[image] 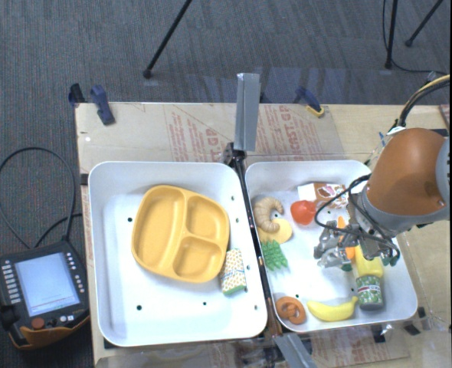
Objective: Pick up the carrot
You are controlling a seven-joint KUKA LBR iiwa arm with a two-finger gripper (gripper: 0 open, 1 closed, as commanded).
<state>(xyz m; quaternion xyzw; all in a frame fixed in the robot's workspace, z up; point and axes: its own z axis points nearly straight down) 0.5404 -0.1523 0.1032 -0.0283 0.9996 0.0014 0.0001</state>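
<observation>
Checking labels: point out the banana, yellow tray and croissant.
banana (332,310): camera view, middle of its curve.
yellow tray (181,232): camera view, centre divider.
croissant (269,212): camera view, middle of its ridged back.

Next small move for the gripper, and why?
Probably ease straight down and close. The gripper sits low in the right bin, with an orange piece, likely the carrot, right beside it. I can't see anything held between its fingers, so the grasp looks unfinished.

Robot lab: tripod legs (172,29), teach pendant (38,288)
</observation>
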